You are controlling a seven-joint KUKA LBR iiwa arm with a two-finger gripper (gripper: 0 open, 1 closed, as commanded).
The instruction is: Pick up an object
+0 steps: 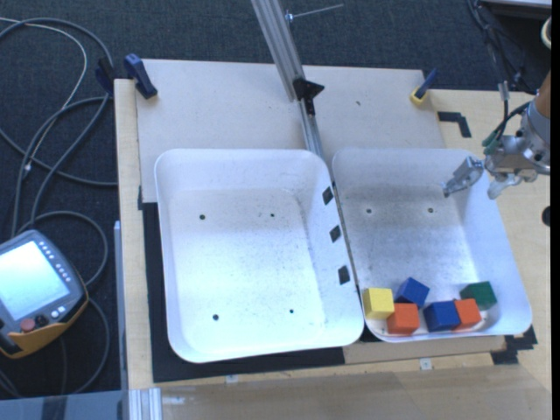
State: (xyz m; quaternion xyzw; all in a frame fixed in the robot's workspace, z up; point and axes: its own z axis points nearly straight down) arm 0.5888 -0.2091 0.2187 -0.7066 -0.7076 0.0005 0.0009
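Observation:
Several small blocks lie along the near edge of the right bin (394, 234): a yellow block (379, 301), an orange block (403, 318), two blue blocks (413, 290) (442, 315), a second orange block (467, 311) and a green block (479, 293). My gripper (477, 180) hangs at the bin's far right edge, well above and behind the blocks. Its two fingers are spread apart, with nothing between them.
The left bin (245, 252) stands beside the right one. A slanted metal rail (278, 42) runs from the top down to the gap between the bins. Blue (140, 73) and yellow (422, 90) clamps hold the board. A teach pendant (35, 291) lies at the left.

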